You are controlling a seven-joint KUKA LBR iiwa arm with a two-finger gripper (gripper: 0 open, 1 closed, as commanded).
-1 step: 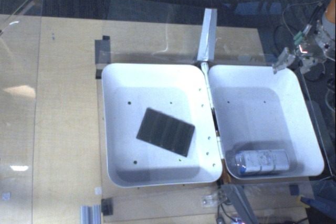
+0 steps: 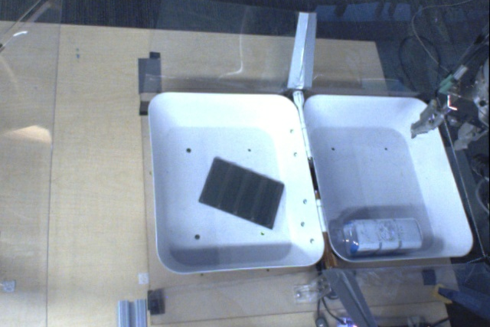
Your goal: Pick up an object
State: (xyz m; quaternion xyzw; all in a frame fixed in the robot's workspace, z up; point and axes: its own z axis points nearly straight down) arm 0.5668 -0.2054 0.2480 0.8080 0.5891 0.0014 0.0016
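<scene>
We saw the pincer (image 2: pixel 426 123) over the right bin (image 2: pixel 459 188), cut off by the edge; whether it was spread we could not tell. A blurred bottle (image 2: pixel 380 235) lay below.

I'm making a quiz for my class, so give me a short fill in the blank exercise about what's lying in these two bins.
1. The dark ribbed rectangular pad lies in the ____ bin as the camera sees it.
2. The plastic bottle in the right bin lies on its ____.
3. The bottle rests near the bin's ____ edge, the one closest to the camera.
4. Each bin holds ____ object.

Missing words: left; side; front; one
</scene>
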